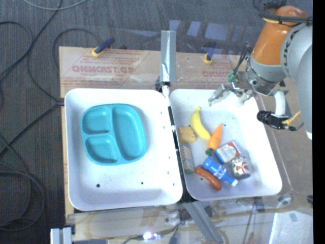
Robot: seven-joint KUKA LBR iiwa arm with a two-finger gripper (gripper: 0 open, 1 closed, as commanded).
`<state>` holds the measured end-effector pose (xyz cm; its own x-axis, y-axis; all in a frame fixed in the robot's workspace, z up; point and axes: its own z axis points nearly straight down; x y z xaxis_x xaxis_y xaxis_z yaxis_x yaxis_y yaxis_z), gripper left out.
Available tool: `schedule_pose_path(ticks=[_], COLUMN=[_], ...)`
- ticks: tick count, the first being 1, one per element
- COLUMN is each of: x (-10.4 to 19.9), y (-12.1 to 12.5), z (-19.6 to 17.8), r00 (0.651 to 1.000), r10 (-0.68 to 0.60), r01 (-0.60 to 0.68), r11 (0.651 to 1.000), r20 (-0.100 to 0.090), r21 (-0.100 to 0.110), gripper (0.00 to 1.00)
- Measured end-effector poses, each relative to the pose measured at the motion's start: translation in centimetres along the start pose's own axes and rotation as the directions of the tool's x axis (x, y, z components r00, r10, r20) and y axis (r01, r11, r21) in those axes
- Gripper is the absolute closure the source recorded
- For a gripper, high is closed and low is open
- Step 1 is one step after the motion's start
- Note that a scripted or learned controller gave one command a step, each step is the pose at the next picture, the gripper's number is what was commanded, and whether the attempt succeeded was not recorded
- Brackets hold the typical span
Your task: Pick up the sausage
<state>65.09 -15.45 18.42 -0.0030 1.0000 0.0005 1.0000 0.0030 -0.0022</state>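
Sausage (208, 178) lies at six o'clock in right bin (264, 136), beside blue bottle (218, 170); gripper (229, 94) at twelve o'clock, well apart, fingers spread, pinching nothing.

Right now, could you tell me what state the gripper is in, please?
Gripper: open, holding nothing, above the far end of the right bin; the sausage lies untouched near its front.

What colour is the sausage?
Reddish-orange, lying in the right bin: the sausage, seen in the camera view.
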Motion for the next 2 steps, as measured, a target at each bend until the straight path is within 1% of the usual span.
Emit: schedule_pose_path(ticks=[1, 2], x=[1.7, 4.0], y=[-7.5, -15.2], z=[9.5, 9.4], r00=[0.913, 0.806], r10=[-0.408, -0.591], r01=[0.408, 0.591], r11=[0.913, 0.806], r20=[0.006, 0.015], r21=[-0.010, -0.013], gripper=[0.00, 0.00])
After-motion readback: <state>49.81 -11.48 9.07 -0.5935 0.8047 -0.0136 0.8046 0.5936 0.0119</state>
